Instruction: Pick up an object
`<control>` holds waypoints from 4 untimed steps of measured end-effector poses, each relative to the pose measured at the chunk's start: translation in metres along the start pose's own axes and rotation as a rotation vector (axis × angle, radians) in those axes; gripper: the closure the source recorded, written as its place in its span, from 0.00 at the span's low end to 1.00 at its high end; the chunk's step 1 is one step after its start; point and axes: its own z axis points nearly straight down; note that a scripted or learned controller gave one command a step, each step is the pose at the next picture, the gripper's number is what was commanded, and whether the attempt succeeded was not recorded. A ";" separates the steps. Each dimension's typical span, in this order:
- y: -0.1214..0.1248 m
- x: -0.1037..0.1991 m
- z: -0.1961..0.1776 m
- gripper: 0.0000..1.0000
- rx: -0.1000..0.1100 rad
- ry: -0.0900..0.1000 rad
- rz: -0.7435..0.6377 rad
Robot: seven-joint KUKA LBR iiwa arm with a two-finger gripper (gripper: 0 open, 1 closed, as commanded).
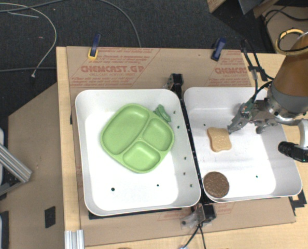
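Now two white bins [92,191] sit together, with one green plate [137,137], one toast [219,139], one brown cookie [216,184]. Just beside the toast, the tool [236,123] holds nothing; I cannot tell how wide it is.

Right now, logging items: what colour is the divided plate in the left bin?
Light green divided plate, shown in the camera view.

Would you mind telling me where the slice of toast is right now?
The slice of toast lies in the right bin, near its left wall, just below-left of the gripper and above the round brown patty.

Tan toast slice [219,139] flat in right bin [278,180].
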 end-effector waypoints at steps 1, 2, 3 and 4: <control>-0.002 -0.008 0.047 0.00 -0.001 0.000 0.000; 0.000 -0.008 0.033 1.00 -0.008 -0.001 -0.001; -0.004 -0.010 -0.031 1.00 -0.015 -0.004 -0.001; -0.002 -0.010 -0.085 1.00 -0.016 -0.005 -0.002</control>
